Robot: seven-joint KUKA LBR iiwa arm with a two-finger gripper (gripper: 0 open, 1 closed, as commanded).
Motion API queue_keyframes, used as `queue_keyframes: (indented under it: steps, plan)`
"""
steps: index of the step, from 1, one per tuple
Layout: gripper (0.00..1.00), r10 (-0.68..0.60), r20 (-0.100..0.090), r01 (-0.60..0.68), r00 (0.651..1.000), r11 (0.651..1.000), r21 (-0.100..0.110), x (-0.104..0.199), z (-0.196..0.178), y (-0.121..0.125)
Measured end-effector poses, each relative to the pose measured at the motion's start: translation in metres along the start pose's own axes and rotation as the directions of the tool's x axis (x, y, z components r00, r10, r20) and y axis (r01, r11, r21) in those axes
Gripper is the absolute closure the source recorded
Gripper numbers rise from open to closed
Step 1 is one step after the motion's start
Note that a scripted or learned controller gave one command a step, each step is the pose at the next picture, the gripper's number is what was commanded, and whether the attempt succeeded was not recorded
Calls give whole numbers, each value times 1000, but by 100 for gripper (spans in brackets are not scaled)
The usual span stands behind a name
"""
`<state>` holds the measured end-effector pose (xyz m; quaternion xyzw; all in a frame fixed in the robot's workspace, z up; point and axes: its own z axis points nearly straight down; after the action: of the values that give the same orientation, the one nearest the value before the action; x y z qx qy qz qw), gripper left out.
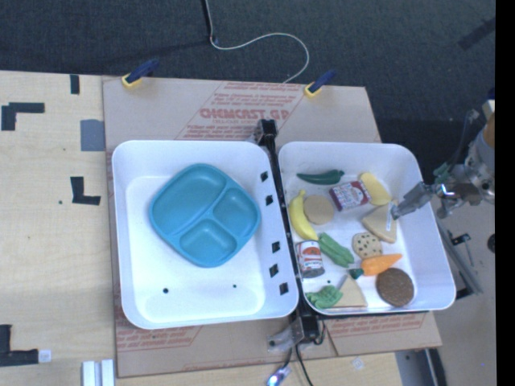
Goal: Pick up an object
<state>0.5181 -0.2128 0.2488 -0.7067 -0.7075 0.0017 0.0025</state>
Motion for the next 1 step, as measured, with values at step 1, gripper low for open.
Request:
queue_keyframes:
  steps: [1]
  plan:
    - [0, -3, 1, 3, 1000, 1000, -6, 35, -71, -34]
